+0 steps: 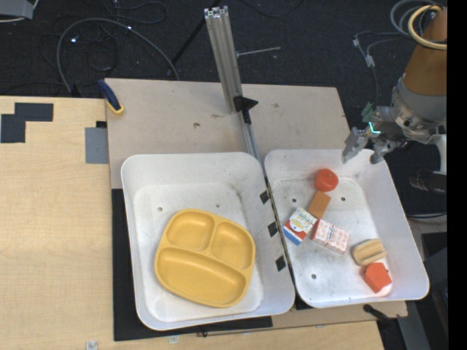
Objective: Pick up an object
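My gripper (365, 151) hangs open over the far right rim of the right bin (398, 195), with nothing between its fingers. In that bin lie several small things: a red round piece (326, 179) nearest the gripper, a brown block (319, 203) just below it, a white and blue carton (299, 225), a pink patterned box (331, 236), a tan bread roll (368, 251) and an orange-red block (377, 276). The red piece sits a short way down and left of the fingertips.
The left bin (146, 181) holds a yellow divided plate (206, 257). A metal post (227, 57) rises behind the bins. Black clips (271, 228) sit along the seam between the two bins. Cables trail on the dark floor behind.
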Motion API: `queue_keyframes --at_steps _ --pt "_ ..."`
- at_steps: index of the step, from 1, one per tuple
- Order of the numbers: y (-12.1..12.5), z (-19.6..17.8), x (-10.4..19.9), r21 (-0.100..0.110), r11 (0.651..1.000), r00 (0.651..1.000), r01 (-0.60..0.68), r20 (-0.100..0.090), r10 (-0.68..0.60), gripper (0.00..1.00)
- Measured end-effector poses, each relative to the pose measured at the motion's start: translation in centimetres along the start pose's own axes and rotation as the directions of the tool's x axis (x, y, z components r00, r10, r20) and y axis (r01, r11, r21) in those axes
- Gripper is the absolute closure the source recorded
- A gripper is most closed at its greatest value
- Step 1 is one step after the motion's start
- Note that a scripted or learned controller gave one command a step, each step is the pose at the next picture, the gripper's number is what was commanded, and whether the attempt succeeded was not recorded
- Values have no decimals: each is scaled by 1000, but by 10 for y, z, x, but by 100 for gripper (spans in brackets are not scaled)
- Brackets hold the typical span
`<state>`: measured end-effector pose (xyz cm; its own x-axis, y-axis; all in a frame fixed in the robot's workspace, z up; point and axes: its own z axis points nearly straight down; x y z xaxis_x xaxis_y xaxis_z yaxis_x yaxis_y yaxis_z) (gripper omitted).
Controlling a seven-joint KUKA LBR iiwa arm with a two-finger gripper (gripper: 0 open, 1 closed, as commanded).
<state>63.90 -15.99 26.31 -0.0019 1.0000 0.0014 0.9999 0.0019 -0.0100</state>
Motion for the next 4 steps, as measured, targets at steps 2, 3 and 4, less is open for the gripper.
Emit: queue_keyframes --at_steps 2,3,4 --pt "1 50 -8 2 1000 1000 -1 0 1 0" --pt "5 116 -10 3 1000 1000 0 -1 1 0" --pt "5 170 -8 -3 1000 1000 -1 0 1 0"
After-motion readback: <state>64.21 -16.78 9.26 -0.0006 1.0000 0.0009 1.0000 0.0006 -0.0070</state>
